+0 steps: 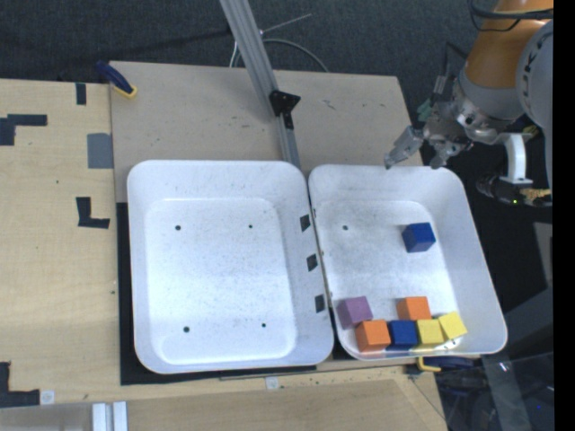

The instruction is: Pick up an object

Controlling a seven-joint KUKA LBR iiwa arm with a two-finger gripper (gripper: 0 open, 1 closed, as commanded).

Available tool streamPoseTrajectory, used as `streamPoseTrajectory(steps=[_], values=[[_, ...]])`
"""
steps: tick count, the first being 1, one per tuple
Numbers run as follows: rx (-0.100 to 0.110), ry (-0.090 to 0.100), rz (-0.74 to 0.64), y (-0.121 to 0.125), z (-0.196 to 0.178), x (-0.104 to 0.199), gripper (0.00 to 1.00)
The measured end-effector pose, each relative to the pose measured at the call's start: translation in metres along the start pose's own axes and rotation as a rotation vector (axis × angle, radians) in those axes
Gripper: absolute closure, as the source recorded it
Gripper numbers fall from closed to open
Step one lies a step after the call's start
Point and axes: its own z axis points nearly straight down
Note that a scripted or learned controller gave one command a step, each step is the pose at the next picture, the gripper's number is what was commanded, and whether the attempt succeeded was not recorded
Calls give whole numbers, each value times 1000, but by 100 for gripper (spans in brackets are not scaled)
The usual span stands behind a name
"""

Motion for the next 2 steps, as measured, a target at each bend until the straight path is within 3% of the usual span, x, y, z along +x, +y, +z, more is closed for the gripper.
streamPoseTrajectory(steps=[1,2], values=[[0,0,0,0,0,0,0],[8,1,4,-10,86,-37,0]])
